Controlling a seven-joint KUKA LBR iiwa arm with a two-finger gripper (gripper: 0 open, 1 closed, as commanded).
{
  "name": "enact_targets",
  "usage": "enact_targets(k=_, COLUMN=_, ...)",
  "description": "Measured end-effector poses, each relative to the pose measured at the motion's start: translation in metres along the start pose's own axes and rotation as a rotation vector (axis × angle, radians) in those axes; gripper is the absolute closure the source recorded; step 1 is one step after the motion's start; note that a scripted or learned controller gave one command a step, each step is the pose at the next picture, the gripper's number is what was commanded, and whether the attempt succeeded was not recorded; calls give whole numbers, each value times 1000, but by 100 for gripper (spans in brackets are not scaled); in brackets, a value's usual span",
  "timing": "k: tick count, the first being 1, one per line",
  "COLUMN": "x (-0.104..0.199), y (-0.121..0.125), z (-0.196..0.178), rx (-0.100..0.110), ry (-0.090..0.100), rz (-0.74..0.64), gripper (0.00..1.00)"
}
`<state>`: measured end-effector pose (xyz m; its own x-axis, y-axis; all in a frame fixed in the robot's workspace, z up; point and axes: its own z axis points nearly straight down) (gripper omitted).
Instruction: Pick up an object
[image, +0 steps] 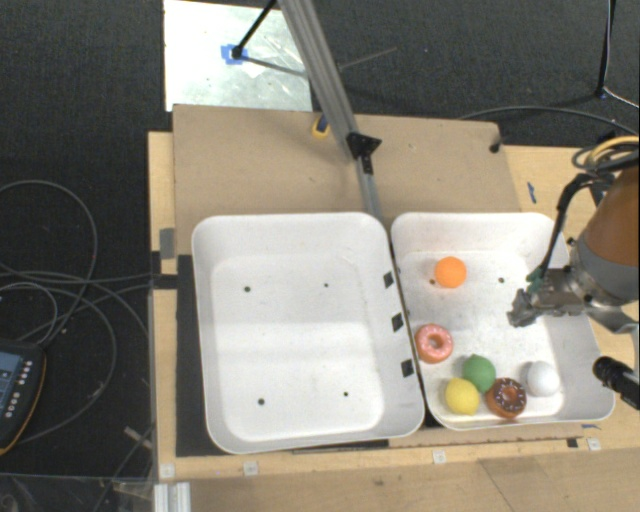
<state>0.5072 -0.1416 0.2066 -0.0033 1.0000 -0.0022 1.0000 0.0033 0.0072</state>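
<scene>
A fixed camera is looking down at a slant on a brown bench carrying two shallow white plastic bins side by side. The left bin (290, 330) is showing a bare floor with four small dark dots. The right bin (490, 240) is holding six small toy objects.

Counting them: one round orange ball (450, 272) is lying alone toward the back of the right bin. One pink-frosted ring doughnut (433, 343) is lying near the divider between the bins. Along the front edge, close together, are sitting one green ball (479, 371), one yellow lemon-shaped object (462, 396), one chocolate-brown ring doughnut (506, 398) and one small white ball (542, 379).

The grey robot arm with its orange band is reaching in from the right, and its dark two-finger gripper (527, 307) is hanging over the right side of the right bin, apart from every toy. The gripper is too small and dark to tell whether it is parted or closed.

Judging by this, the pick is not yet done: nothing is lifted, and every object is resting on the bin floor. Choosing a target, descending, closing and lifting all appear to remain.
</scene>
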Motion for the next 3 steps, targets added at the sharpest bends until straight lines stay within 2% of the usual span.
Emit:
enact_targets(k=1, x=-1, y=2, z=-24, rx=2, ry=1, rz=-2, gripper=100)
enact_targets(k=2, x=58, y=22, z=-32, rx=4, ry=4, rz=-8, gripper=100)
enact_targets(k=3, x=102, y=34, z=-23, rx=5, ry=4, rz=-6, gripper=100)
